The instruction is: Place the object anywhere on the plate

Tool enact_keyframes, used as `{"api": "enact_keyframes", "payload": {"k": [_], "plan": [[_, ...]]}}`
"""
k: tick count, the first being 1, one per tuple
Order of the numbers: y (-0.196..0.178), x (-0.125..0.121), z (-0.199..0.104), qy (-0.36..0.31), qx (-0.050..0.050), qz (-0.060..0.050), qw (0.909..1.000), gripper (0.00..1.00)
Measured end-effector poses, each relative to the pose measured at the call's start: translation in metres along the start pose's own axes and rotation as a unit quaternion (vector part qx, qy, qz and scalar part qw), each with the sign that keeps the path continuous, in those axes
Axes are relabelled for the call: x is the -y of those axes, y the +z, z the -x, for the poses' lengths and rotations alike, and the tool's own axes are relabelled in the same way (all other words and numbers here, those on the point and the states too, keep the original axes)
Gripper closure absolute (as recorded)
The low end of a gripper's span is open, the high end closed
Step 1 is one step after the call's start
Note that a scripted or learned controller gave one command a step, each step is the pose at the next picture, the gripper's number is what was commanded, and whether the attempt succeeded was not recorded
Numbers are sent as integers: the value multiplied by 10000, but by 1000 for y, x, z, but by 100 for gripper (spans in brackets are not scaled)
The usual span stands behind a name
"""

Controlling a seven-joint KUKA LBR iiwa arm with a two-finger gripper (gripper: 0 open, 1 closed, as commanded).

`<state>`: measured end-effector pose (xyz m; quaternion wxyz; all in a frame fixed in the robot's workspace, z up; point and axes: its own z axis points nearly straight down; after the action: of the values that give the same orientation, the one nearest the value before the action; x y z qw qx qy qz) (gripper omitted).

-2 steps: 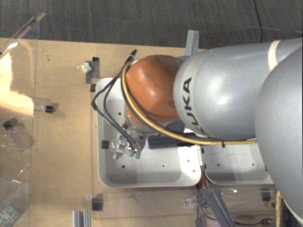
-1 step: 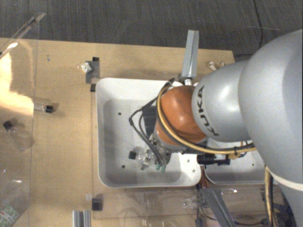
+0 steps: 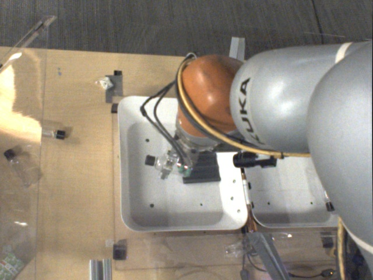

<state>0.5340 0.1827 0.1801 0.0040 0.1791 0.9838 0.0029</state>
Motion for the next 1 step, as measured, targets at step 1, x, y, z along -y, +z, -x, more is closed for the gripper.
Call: {"api": "enact_keyframes", "payload": {"k": [1], "plan": [[-7,-68,28,-2244,-3,6,9745,100]]}}
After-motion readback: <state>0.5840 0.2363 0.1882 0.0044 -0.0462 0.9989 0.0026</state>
